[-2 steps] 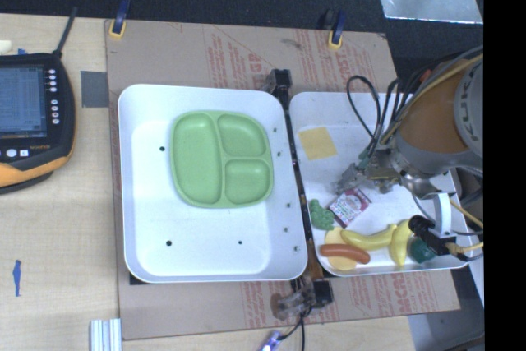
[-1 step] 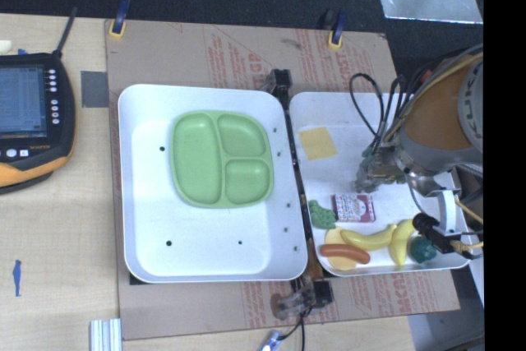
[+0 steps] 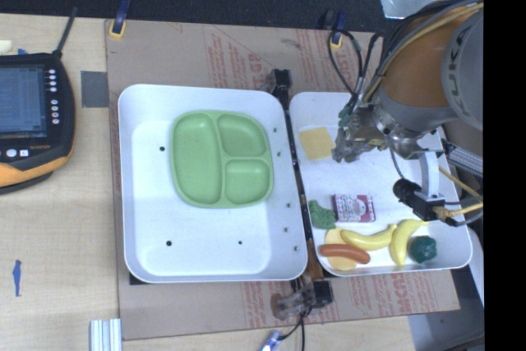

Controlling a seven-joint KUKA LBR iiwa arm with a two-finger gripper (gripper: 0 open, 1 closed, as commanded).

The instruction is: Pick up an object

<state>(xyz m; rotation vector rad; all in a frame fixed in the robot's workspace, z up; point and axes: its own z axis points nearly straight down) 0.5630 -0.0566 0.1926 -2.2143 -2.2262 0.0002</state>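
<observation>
Arm: grey and orange, reaching in from the right over the right bin (image 3: 316, 104) | jaws (image 3: 345, 154): low beside a yellow cheese slice (image 3: 316, 143), opening impossible to judge | right bin's near end: bananas (image 3: 386, 237), hot dog (image 3: 346, 256), broccoli (image 3: 321, 216), red packet (image 3: 354, 207) | left bin (image 3: 148, 259): green divided plate (image 3: 220, 158).

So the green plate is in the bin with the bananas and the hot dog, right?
Not quite. The green plate lies alone in the left bin. The bananas and the hot dog are in the right bin, as the camera view shows.
</observation>
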